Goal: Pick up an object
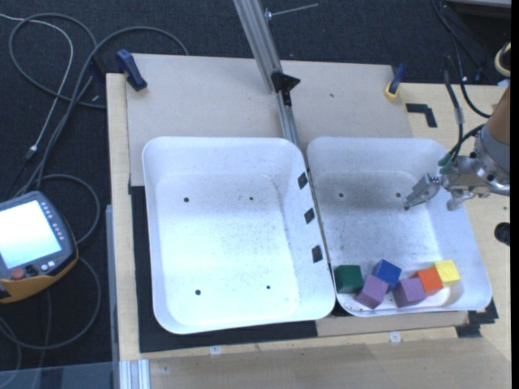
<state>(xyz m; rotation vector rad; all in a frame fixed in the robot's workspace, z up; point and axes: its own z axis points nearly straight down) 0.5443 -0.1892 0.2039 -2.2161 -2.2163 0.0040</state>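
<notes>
Seen from above at a slant, a bench carries two shallow white bins side by side. The left bin point(227, 233) has nothing in it but dark specks and small holes. The right bin point(381, 217) holds a cluster of small blocks along its near edge: a green cube point(349, 279) on the left, then a purple cube point(374, 290), a blue cube point(388, 271), a second purple block point(409, 291), an orange cube point(430, 280) and a yellow cube point(447, 271), packed close and some touching. The grey arm reaches in from the right, and its gripper point(430, 189) hangs above the far right part of that bin, well apart from the blocks. Its thin metal fingers point(419, 193) point leftward; they look slightly parted with nothing between them, though the spread is hard to judge at this size. The task seems to be at the approach stage, with no object yet picked. The next move would likely call for travel toward the near edge, then a descent onto one block, the green cube being the most separate. Crowding among the others could spoil a grasp.
</notes>
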